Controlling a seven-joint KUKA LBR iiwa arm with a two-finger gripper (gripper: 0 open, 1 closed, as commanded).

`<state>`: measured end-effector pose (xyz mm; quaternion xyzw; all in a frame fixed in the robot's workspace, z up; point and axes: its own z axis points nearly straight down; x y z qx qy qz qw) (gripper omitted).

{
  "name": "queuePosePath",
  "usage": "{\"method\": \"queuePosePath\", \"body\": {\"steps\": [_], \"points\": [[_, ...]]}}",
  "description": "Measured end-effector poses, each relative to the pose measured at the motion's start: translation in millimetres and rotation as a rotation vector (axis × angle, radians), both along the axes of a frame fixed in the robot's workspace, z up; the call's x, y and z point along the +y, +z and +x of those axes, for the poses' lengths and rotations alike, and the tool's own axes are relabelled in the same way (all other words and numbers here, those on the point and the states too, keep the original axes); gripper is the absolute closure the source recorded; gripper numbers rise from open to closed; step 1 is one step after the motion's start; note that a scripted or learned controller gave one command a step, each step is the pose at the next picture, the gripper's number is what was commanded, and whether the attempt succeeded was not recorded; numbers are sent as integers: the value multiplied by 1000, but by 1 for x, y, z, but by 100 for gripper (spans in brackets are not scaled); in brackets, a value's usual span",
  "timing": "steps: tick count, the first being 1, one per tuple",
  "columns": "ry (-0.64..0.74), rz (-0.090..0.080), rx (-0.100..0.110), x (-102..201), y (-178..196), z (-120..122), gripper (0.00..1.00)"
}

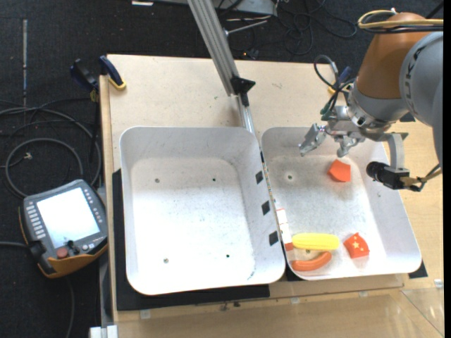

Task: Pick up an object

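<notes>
In the right bin (394,217), from left: yellow piece (315,241) atop orange curved piece (311,261) at near edge; fingers (310,141) spread open, gripping nothing, above far end; orange block (340,171) just beside; red block (356,245) near front corner.

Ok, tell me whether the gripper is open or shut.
Open: the gripper has its fingers spread apart with nothing between them, poised above the orange block.

Orange block (340,171), yellow corn (315,241), white speckled bins (134,146).
</notes>
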<state>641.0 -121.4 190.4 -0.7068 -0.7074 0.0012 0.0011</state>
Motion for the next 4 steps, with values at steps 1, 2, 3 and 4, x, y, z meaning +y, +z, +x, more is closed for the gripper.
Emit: {"method": "queuePosePath", "body": {"steps": [1, 2, 3, 4], "points": [[0, 0, 1, 0, -44, 3, 0], [-1, 1, 2, 1, -98, 2, 0], [-1, -1, -6, 1, -84, 4, 100], [-1, -1, -9, 1, -39, 0, 100]]}}
